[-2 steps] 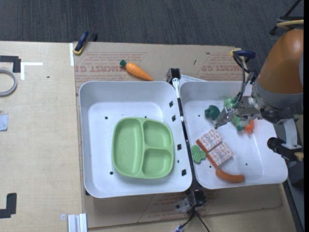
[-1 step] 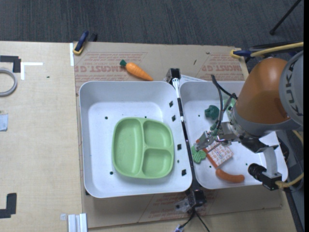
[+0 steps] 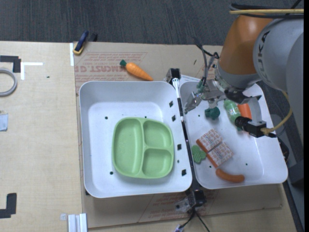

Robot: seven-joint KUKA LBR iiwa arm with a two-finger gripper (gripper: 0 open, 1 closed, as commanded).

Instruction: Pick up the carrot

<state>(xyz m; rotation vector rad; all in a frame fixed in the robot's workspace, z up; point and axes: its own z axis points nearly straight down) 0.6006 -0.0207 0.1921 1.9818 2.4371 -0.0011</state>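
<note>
Behind the two bins, on the brown cardboard point(image 3: 111, 64) that covers the desk, your carrot point(image 3: 136, 70) lies on its side, outside either bin. It sits just beyond the back rim of the left bin point(image 3: 91, 129), with its green top pointing left and its orange tip pointing right, slightly toward you.

It looks like a toy, so expect it to be light, stiff and smooth. It should take a firm squeeze without damage, but the tapered, rounded body could squirt out of a pinch or roll. Take hold across the thick part, just right of the green top, with the jaws closing across its width rather than along its length. Avoid the narrow tip, where the grip would be poor.

Your gripper point(image 3: 203, 93) hangs over the back of the right bin point(image 3: 270, 170), well apart from the carrot, and nothing shows between the jaws. Whether they stand open or closed you cannot tell from this angle.

The left bin holds a green divided plate point(image 3: 143, 148). The right bin holds several small items, among them an orange sausage-shaped piece point(image 3: 230, 176) near the front. Do not mistake it for your target. To reach the carrot the arm must pass left over the back corner of the left bin.
</note>
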